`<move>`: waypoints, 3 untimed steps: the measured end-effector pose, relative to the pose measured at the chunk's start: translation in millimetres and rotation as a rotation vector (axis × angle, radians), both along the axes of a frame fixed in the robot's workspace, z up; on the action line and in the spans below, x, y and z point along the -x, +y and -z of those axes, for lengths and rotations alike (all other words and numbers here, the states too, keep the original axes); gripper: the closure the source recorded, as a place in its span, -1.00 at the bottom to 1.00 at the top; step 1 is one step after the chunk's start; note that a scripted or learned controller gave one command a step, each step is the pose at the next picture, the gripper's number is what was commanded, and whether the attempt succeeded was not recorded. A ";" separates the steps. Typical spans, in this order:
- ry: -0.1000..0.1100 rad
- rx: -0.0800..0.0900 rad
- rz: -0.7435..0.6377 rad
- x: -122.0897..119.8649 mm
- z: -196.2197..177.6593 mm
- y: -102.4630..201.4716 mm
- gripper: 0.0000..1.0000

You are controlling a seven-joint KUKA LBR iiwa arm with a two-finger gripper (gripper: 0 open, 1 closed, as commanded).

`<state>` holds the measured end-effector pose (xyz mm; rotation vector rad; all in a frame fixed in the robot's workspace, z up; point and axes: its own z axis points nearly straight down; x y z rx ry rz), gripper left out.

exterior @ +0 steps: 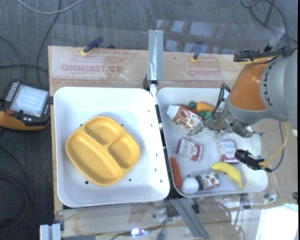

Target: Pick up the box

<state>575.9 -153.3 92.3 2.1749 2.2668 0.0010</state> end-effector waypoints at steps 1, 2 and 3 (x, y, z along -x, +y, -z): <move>-0.016 -0.007 0.149 19.9 0.3 -51.4 -1.00; -0.020 -0.004 0.125 55.1 -0.6 -52.6 -1.00; -0.022 -0.005 0.110 56.7 -0.5 -53.1 -1.00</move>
